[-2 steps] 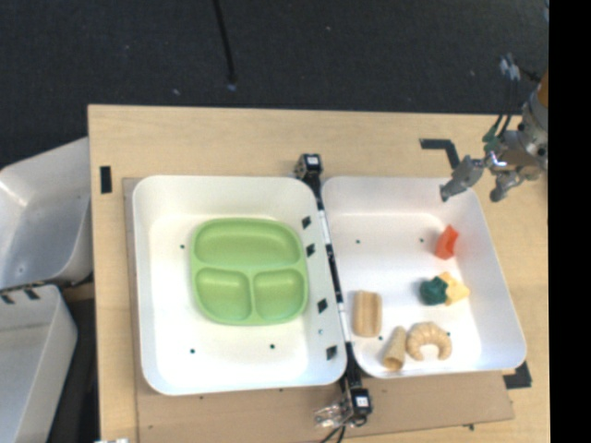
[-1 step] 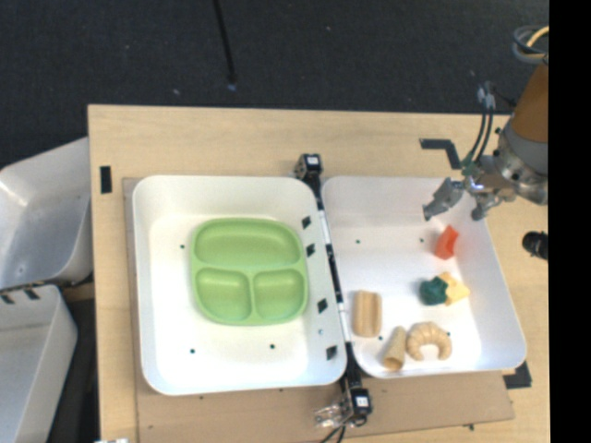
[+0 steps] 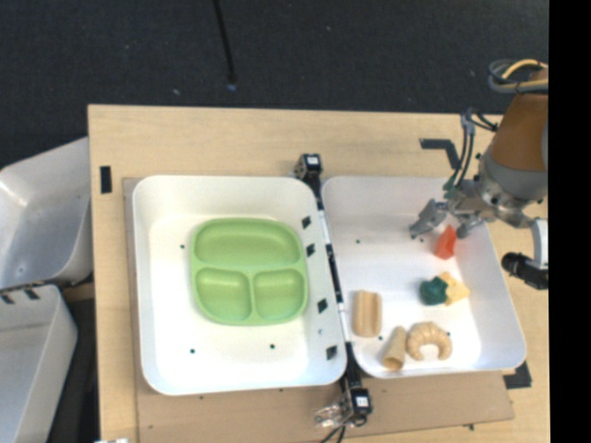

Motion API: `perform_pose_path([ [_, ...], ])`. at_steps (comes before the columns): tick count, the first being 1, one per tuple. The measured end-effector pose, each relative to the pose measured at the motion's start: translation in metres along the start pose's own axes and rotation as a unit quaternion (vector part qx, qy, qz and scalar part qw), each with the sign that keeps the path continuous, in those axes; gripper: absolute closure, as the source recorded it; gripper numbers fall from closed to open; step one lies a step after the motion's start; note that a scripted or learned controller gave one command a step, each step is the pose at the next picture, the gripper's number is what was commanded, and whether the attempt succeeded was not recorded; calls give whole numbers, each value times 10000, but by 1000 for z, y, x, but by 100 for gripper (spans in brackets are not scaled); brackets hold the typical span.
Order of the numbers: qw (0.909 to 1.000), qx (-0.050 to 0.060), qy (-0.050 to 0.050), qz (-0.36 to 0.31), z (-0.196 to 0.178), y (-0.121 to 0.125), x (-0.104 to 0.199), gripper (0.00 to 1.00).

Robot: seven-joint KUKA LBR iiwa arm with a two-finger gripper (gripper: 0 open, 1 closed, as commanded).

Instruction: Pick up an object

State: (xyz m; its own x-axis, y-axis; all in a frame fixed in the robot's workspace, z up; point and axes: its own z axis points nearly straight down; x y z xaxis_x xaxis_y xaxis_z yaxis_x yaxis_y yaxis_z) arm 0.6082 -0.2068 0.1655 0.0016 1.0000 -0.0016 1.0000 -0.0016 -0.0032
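step: grasp approach | tool [image 3: 447,218] spread over right bin [image 3: 388,257], nothing pinched | orange piece [image 3: 447,241] just below | advice: centre over it, drop straight, then close

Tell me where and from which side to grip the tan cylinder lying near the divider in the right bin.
Grip the tan cylinder across its middle, coming straight down from above. It lies on its side, long axis running roughly toward and away from the camera, so the fingers would likely close best across its narrow width. The smaller roll sits close at its near end, so keep to mid-length. The gripper is farther back in the bin.
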Motion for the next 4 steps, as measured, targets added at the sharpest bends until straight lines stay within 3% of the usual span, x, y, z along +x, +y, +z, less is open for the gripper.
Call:
perform_pose_path([
  [1,10000,-8,-3,10,42,1,1,0],
  [2,10000,-40,-8,16,28,2,0,100],
  [4,10000,-56,-8,-23,-80,22,-11,100],
])
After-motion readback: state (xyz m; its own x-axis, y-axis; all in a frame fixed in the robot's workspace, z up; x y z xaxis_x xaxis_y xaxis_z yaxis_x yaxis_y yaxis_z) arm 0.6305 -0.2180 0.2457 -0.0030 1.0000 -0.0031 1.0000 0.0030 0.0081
